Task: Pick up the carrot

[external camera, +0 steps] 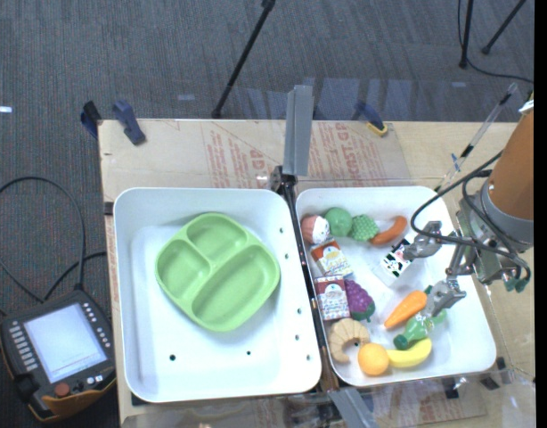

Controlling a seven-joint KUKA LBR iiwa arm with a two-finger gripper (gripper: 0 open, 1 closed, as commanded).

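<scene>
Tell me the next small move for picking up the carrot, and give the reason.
Probably shift the gripper slightly toward the left bin and lower it over the carrot. The carrot lies loose on the floor of the right bin, tilted, just beside the gripper and not between its fingers. The green bottle and banana lie close below it, so a centred descent seems safest.

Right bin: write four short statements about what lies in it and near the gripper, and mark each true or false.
1. The carrot lies in the right bin. True.
2. The carrot is clamped in the gripper, lifted off the bin floor. False: it lies on the floor of the bin beside the gripper.
3. The green plate sits in the right bin. False: it sits in the left bin.
4. A banana lies near the right bin's front edge. True.
</scene>
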